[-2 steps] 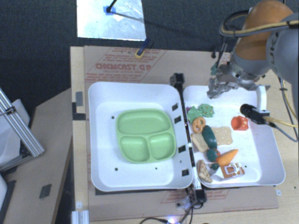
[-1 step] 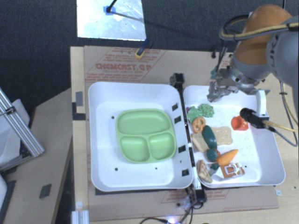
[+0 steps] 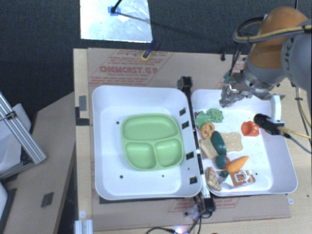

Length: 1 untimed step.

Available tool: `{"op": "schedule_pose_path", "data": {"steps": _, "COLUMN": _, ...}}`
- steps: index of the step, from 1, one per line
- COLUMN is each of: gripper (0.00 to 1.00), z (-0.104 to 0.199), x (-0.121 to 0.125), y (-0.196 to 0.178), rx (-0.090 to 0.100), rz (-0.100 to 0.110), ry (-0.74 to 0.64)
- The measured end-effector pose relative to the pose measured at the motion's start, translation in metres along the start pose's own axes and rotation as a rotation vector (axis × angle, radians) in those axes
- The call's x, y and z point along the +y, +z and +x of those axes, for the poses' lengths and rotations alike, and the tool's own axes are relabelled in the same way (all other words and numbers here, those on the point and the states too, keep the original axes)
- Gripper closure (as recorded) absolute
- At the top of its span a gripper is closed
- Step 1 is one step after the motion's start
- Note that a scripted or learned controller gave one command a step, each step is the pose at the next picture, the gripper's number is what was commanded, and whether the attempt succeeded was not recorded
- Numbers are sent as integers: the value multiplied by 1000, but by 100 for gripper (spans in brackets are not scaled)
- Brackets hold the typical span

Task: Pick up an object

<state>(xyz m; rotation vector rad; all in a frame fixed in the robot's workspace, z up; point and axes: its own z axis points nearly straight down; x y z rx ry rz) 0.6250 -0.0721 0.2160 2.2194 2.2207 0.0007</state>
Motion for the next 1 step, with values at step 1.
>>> {"op": "schedule_pose_path", "data": {"steps": 1, "gripper": 100, "z": -1, "x": -6, "y": -8, "rx": 1, "rz": 0, "ry": 1}}
